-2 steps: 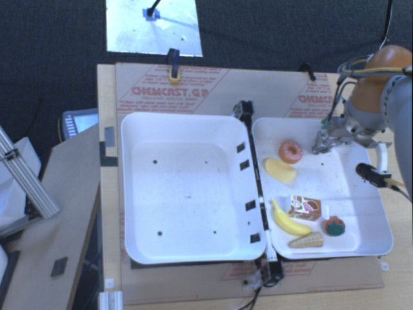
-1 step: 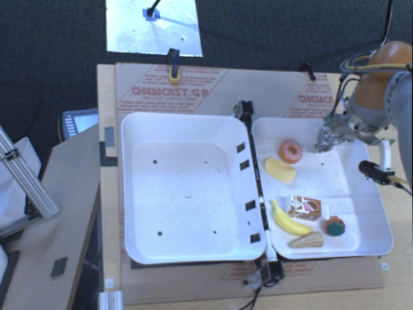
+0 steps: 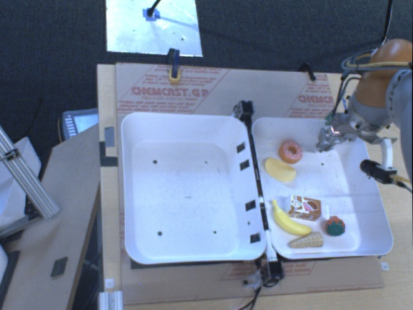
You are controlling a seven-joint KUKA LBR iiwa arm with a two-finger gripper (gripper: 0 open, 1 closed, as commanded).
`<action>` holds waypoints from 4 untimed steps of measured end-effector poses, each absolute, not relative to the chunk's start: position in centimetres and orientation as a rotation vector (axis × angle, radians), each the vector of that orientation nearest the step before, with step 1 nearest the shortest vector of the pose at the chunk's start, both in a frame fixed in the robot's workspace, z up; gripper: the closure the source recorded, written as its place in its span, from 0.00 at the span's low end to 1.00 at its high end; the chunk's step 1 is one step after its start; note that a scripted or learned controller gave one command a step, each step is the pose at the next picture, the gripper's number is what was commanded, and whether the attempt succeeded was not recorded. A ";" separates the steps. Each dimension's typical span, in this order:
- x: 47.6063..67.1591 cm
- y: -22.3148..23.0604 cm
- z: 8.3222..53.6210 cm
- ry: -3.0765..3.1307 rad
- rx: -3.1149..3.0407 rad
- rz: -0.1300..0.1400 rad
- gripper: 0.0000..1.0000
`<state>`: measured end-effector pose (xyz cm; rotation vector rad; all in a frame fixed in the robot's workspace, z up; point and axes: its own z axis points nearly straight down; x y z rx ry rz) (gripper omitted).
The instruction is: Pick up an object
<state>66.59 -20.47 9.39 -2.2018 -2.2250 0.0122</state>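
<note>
- The gripper (image 3: 324, 141) is up over the far right part of the right bin (image 3: 361, 199), and I cannot tell how its jaws stand (it looks too small and dark here).
- Nothing can be seen between its tips, and it is apart from all the toys.
- The nearest toy is a pink donut (image 3: 290, 151), a little to the left of the gripper.
- Just below the donut lies a yellow lemon-shaped toy (image 3: 280, 169), nearly touching it.
- A banana (image 3: 288, 219) lies near the front of the right bin, close to the wall in the middle.
- A small box (image 3: 304, 207) with red and white on it sits just beside the banana (its print is too small to read).
- A tan wedge (image 3: 306, 240), like a slice of bread or cheese, lies at the front, under the banana's tip.
- A red and green toy (image 3: 334, 225), like a strawberry, sits to the right of the box.
- The left bin (image 3: 187, 192) is white with a few small dark dots.
- The board (image 3: 193, 89) under the bins has red words, and I can read "CHEMCAST GP" on it.
- A yellow clamp (image 3: 175, 73) grips the board's far edge.
</note>
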 end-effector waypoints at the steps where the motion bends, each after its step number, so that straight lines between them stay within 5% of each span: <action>1: 66.5 -20.5 10.0 -2.224 -2.198 0.017 1.00; 2: 66.4 -20.5 10.7 -2.222 -2.194 0.021 1.00; 3: 66.4 -20.4 10.7 -2.223 -2.193 0.021 0.00; 4: 66.3 -20.4 11.3 -2.221 -2.190 0.025 1.00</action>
